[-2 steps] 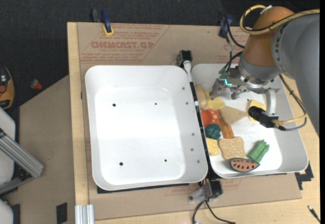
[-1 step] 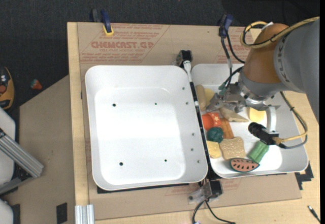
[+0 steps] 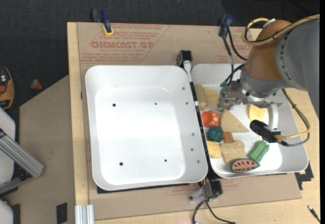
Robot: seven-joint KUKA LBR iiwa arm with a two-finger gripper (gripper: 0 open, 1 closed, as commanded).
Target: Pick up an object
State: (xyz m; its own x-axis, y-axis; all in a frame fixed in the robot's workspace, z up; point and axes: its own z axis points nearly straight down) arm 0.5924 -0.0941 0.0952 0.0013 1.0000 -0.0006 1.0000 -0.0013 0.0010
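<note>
The tool (image 3: 227,97) hangs over crowded toy food; whether it is wide or narrow cannot be told. Just below it, the red plastic piece (image 3: 209,118) touches neighbours, so a grasp may slip or snag two.

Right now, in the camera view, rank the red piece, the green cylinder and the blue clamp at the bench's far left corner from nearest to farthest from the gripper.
Measured from the gripper:
1. Red piece, just below-left of it in the right bin.
2. Green cylinder, toward that bin's near right corner.
3. Blue clamp, across the left bin at the bench's far left corner.
</note>
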